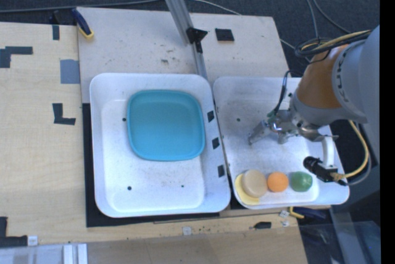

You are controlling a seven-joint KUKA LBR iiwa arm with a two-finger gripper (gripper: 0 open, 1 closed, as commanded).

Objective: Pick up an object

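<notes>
- Your gripper (256,135) hangs over the right bin (247,96), fingers spread wide, holding nothing.
- 3 round things line the bin's near edge: beige puck (253,182), orange ball (278,182), green ball (300,181).
- A smooth blue plate (165,124) fills the left bin (111,189).

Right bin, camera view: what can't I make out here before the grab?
- Gripper: whether it touches the right bin floor; the slanted view doesn't settle it.
- Bin floor beneath the arm: hidden by it.
- Tan object, orange ball, green ball: too small to identify.
</notes>
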